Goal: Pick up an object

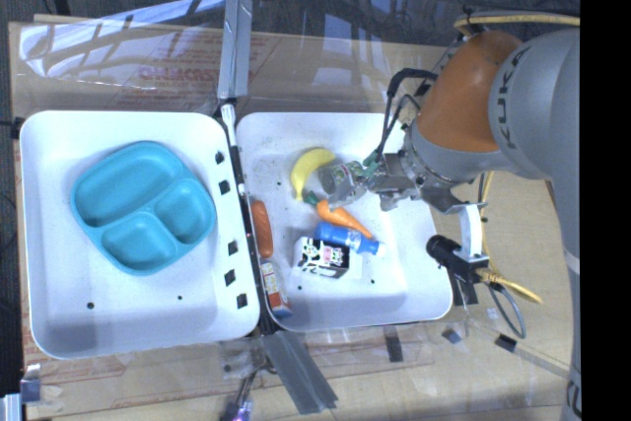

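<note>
From the camera view, the grey arm (pixel 513 104) reaches in from the right over the right bin (pixel 414 296). Its gripper (pixel 353 176) sits low among the objects, right beside the yellow banana-shaped toy (pixel 309 168) and just above the orange carrot toy (pixel 340 215). Whether it is released or clenched on anything cannot be told at this size.

Below the carrot lies a blue tube (pixel 345 238), touching a black-and-white patterned block (pixel 325 257). A red-orange sausage-shaped toy (pixel 262 228) lies along the bin's left wall. The left bin (pixel 49 311) holds a blue divided plate (pixel 143 205).
</note>
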Motion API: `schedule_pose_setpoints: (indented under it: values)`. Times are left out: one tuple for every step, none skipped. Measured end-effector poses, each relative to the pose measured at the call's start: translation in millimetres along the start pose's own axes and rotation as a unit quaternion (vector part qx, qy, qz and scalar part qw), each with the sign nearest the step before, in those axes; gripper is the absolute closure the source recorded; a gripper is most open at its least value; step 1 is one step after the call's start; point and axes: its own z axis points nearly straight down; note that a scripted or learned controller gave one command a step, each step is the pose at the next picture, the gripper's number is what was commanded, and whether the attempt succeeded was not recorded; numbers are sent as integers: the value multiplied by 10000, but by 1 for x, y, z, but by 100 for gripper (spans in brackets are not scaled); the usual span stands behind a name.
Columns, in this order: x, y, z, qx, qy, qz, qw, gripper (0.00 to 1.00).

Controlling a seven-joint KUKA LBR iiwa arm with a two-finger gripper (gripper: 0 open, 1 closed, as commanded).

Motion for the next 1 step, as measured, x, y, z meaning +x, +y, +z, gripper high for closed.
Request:
schedule_pose_setpoints:
  values:
    - [-19,4,105,-16,-7,-482,9988,0]
